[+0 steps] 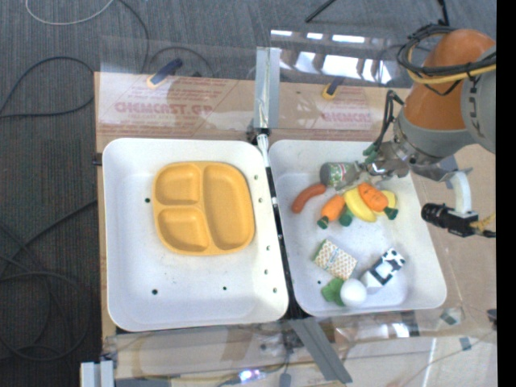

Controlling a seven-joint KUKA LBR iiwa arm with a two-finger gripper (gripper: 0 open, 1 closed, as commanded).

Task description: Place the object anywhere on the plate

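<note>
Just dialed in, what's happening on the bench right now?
The arm is reaching into the right bin from the right, with its gripper down at the far end of the toy pile, next to a grey-green can and above a banana and carrots. Whether it has hold of anything is not clear. The yellow divided plate sits in the left bin with nothing on it yet.

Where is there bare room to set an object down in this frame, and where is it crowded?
The orange three-compartment plastic plate in the left white bin is bare in every section, and bare bin floor rings it. The right white bin is crowded: toys cluster from the grey can near the gripper to the white ball.
</note>
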